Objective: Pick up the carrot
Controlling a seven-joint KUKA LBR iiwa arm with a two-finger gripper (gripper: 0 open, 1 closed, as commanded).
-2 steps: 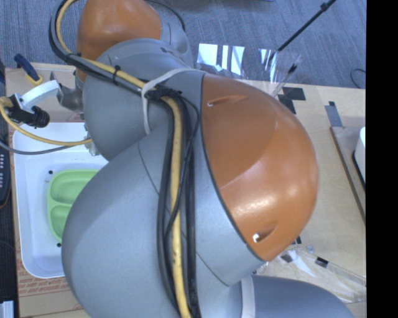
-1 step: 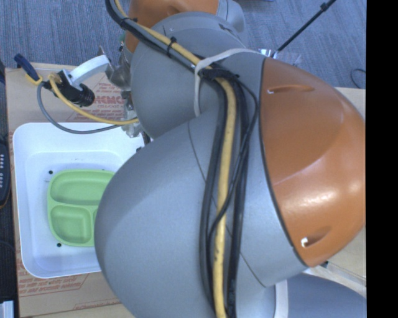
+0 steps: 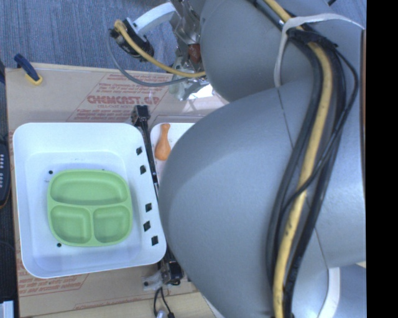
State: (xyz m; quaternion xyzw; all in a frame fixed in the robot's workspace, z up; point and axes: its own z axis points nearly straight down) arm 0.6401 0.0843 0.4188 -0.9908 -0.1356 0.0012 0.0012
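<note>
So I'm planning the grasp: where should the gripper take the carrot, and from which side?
Probably from straight above, across the carrot's thicker middle, closing on its long sides. It lies flat in the right bin, running away from the camera, close to the wall shared with the left bin, so a side approach looks cramped. The arm hides much of that bin.

My arm is smooth, rounded grey casing, broad and bulbous; a bundle of black and yellow cables runs along it, cinched near the top by a white strap; a yellow cable loops past a white bracket
</note>
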